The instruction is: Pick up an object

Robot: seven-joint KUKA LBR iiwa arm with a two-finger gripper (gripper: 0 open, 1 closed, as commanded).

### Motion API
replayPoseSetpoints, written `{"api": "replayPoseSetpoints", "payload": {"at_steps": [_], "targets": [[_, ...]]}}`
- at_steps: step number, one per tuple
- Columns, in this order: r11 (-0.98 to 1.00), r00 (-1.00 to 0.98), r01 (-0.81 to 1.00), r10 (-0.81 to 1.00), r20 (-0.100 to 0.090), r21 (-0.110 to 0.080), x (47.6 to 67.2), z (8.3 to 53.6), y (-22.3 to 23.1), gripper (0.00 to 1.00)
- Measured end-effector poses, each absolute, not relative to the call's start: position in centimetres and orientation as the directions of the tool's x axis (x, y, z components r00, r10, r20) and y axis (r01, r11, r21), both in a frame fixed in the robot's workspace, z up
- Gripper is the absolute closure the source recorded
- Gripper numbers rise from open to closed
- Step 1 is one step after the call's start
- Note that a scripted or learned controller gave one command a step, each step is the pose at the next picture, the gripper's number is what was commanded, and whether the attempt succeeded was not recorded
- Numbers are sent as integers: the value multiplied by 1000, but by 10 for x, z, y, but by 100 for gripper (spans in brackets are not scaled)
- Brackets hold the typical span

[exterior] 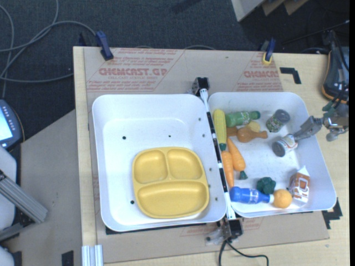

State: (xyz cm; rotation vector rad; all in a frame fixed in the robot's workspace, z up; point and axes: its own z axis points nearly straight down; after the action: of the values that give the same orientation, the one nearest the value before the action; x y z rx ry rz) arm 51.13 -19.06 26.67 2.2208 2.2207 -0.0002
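The right bin (pixel 310 154) holds several toy items. A yellow corn cob (pixel 219 127) and two orange carrots (pixel 237 157) lie along its left wall. A green bottle (pixel 242 117) and a tan gourd-shaped piece (pixel 248 133) lie near the back. A grey can (pixel 279 119) lies at the back right, and a second small can (pixel 284 144) rests on its side. My gripper (pixel 304 130) reaches in over the bin's right rim, its tip just right of and above that second can. Nothing shows in its grasp.
A blue bottle (pixel 248 195), a dark green piece (pixel 266 184), an orange ball (pixel 282 199) and a brown carton (pixel 300 187) lie along the right bin's front. The left bin (pixel 111 148) bears a yellow divided plate (pixel 170 182). Clamps hold the cardboard at the back.
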Motion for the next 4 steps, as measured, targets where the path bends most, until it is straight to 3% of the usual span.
{"api": "replayPoseSetpoints", "payload": {"at_steps": [1,2,3,4], "targets": [[10,-10,1000,1000,5,-6,585,154,-114,0],[2,-2,1000,1000,1,-6,586,84,-94,0],[0,0,1000,1000,0,1,587,98,-95,100],[-3,3,1000,1000,2,-7,512,109,-96,100]]}}
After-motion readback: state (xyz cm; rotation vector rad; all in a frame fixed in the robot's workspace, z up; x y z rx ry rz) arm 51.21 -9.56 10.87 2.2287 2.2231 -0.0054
